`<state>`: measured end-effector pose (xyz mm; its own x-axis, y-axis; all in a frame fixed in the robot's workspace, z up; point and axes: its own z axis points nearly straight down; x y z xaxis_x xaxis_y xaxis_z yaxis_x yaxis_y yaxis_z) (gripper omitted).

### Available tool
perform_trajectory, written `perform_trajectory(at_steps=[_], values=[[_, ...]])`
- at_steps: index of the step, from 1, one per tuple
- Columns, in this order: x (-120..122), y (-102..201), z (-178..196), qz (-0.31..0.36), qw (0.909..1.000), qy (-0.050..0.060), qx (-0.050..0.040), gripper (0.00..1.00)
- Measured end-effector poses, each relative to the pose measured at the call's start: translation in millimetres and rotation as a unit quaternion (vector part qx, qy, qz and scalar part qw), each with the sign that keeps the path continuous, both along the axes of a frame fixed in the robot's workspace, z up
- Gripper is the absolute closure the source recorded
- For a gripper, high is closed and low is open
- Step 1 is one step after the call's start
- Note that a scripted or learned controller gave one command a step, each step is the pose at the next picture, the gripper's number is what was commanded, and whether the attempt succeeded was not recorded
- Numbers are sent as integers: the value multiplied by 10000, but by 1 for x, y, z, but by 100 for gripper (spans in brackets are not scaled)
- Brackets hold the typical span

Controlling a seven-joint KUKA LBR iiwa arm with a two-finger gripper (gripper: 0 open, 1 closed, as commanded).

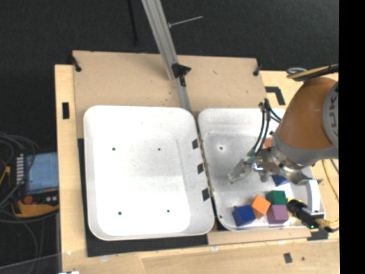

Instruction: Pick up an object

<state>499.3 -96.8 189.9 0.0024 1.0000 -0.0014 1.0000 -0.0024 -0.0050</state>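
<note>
Several small blocks lie in the front right corner of the right bin (228,124): a blue block (243,215), an orange block (261,205), a green block (278,197) and a purple block (278,213). Another blue block (279,180) peeks out from under the wrist. My gripper (251,174) hangs over the middle of the right bin, just behind the blocks. It is open, its fingers are spread, and nothing sits between them. One grey finger (236,174) slants toward the bin's left side.
The left bin (140,170) lies beside the right one, with a row of clips along the shared edge. A metal pole (162,33) rises behind the bins. The arm's orange band (305,116) covers the right bin's far right side.
</note>
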Motion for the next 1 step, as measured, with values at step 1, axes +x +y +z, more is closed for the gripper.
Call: perform_trajectory(at_steps=[1], values=[[6,1,-46,-4,10000,-2,1,0]])
